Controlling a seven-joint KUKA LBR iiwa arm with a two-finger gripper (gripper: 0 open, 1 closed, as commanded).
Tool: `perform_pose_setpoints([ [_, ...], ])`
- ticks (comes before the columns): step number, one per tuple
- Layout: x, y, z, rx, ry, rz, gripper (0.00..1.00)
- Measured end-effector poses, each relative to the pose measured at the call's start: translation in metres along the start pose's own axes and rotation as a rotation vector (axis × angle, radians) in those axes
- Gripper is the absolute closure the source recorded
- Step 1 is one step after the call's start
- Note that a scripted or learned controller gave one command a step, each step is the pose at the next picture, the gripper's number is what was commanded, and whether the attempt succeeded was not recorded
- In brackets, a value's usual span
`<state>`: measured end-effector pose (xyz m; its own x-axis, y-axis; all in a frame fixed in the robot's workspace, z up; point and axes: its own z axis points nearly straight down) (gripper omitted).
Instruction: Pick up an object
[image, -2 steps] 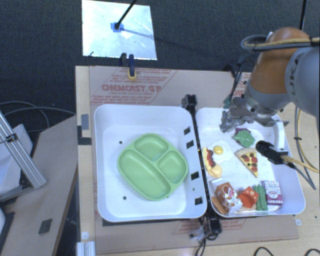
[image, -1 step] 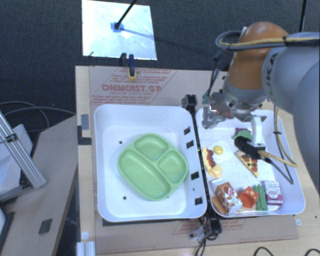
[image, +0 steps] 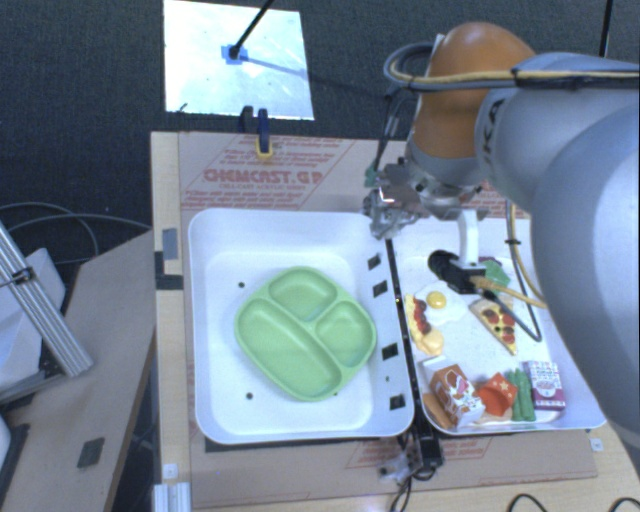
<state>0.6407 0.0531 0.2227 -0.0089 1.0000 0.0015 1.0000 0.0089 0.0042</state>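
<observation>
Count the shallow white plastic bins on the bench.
2: the left shallow white plastic bin holds a green divided plate; the right bin, partly hidden under the grey arm, holds small toy foods.

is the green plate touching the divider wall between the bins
Apart. The camera view shows bare white bin floor between the green plate and the divider wall.
</observation>
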Motion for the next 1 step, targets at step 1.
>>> perform_pose_setpoints([
  [1,0.0519,0.0212,-0.0121,-0.001,0.001,-0.001,1.0],
])
